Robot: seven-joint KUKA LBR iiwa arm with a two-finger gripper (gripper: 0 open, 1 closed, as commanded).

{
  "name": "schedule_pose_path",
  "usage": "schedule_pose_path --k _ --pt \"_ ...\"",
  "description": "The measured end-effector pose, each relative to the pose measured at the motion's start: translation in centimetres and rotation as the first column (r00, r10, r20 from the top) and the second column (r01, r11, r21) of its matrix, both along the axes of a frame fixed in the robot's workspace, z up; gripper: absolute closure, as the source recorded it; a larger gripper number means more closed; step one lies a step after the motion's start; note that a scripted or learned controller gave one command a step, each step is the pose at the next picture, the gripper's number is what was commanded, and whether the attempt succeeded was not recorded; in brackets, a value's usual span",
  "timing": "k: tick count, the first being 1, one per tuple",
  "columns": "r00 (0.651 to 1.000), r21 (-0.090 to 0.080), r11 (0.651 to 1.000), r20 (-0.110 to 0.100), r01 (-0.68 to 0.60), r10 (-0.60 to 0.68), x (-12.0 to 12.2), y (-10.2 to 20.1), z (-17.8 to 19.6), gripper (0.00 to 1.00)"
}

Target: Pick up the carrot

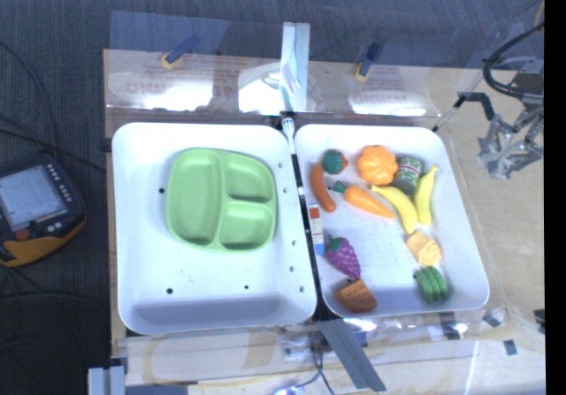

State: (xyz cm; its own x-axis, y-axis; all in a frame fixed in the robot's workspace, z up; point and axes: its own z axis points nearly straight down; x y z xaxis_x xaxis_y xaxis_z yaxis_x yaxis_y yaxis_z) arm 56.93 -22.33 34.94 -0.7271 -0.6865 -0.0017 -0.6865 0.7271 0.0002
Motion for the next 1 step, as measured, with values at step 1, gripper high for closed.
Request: schedule_pose_path --k 1 --pt "0.947 -0.002 0.947 0.007 -0.321 0.321 4.9 0.17 6.93 1.0"
